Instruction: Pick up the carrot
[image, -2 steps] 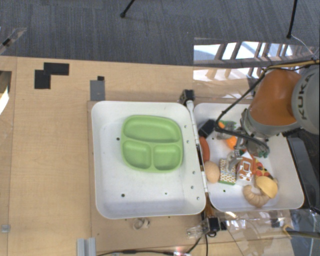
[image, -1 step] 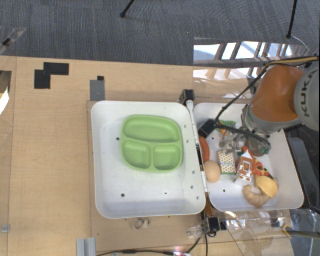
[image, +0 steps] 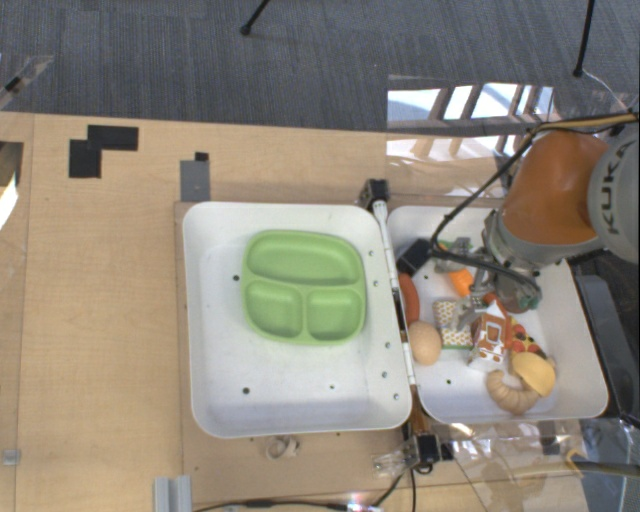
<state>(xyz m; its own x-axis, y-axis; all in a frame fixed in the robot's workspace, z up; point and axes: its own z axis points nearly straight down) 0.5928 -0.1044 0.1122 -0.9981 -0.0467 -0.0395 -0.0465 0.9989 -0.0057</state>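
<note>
Nearest you in the right bin (image: 590, 395), at abt 5 o'clock, there's a croissant (image: 507, 392) w/ a yellow lemon-ish thing (image: 534, 374) touching it on its 2 o'clock side. Just past those, a small red-and-white box (image: 490, 338), and at its 9 o'clock a tan egg (image: 425, 343) near the bin's left wall. A red sausage (image: 409, 299) lies along that wall at the egg's 11 o'clock.

Further back, the carrot (image: 459, 281) is abt mid-bin, a short orange piece right beside the gripper (image: 487, 290), on its 9 o'clock side. Gripper hangs low over the bin, coming off the grey arm w/ the orange band (image: 553, 190) from 2 o'clock. Can't tell if it's clenched or released, and tbh can't tell if it's touching the carrot either, too cluttered there.

Left bin (image: 215, 390) sits at 9 o'clock of the right one, w/ a green 3-compartment plate (image: 303, 285) around its middle. Both bins are on the wooden bench (image: 90, 350).
</note>
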